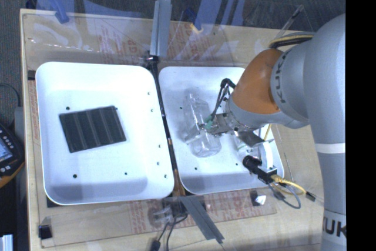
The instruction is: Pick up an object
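Reaching step, by judgement. Gripper (214,124) low in the right bin (176,173), center of frame, just beside a clear plastic object (197,123); hold or contact impossible to tell. Next: close firmly, then lift straight. Dark ridged panel (93,128) in left bin (50,185).

1. A clear, see-through plastic object (198,125), hard to make out, lies in the right white bin (176,91), near its middle.
2. A dark ribbed rectangular panel (93,128) lies flat in the left white bin (53,79).
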Action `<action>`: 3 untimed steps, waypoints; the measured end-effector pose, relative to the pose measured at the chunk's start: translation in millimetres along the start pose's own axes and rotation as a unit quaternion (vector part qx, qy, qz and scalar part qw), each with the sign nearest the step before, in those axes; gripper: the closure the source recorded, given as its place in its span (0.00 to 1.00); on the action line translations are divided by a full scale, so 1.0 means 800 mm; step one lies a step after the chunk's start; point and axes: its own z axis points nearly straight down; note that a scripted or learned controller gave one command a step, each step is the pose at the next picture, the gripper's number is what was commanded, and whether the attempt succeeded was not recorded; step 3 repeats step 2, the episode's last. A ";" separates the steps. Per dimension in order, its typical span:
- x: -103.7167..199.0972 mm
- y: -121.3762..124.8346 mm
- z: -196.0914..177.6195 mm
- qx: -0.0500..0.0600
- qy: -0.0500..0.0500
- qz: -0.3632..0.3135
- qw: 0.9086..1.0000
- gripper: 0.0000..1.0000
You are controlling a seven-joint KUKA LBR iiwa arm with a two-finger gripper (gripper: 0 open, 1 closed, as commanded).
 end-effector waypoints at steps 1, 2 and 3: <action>-0.001 0.001 -0.009 0.001 0.000 -0.002 1.000 1.00; 0.010 0.090 -0.127 0.003 0.000 0.068 0.998 1.00; 0.010 0.090 -0.127 0.003 0.000 0.068 0.998 1.00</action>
